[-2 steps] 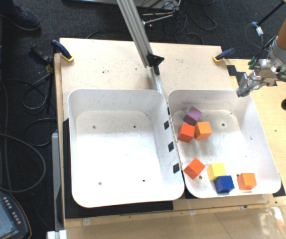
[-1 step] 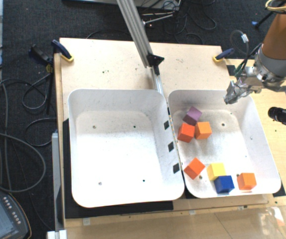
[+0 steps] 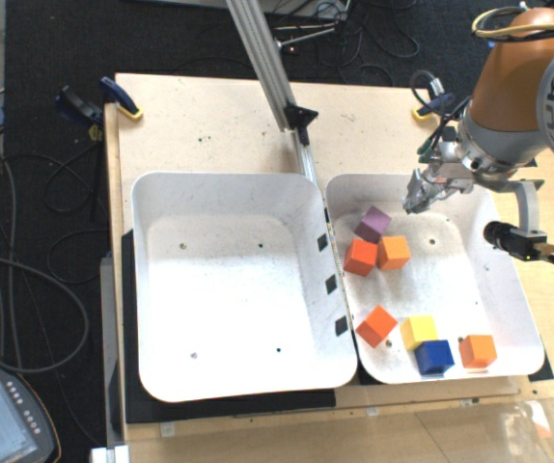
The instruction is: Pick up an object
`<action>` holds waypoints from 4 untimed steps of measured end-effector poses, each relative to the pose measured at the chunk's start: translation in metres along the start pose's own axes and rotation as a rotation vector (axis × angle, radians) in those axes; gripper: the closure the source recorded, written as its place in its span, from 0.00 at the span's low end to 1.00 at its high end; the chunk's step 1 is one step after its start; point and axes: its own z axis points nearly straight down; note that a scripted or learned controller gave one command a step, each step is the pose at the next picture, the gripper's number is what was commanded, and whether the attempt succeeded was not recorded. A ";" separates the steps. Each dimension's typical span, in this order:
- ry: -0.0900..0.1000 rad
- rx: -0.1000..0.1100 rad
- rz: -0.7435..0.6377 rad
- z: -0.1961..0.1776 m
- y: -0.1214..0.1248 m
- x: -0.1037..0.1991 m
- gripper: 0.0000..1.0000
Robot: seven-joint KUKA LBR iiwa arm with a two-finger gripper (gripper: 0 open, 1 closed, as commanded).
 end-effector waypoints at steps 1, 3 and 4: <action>0.001 0.000 -0.001 0.008 -0.016 0.056 1.00; 0.001 -0.002 -0.002 -0.006 -0.053 0.156 1.00; 0.001 -0.001 -0.001 -0.017 -0.078 0.203 1.00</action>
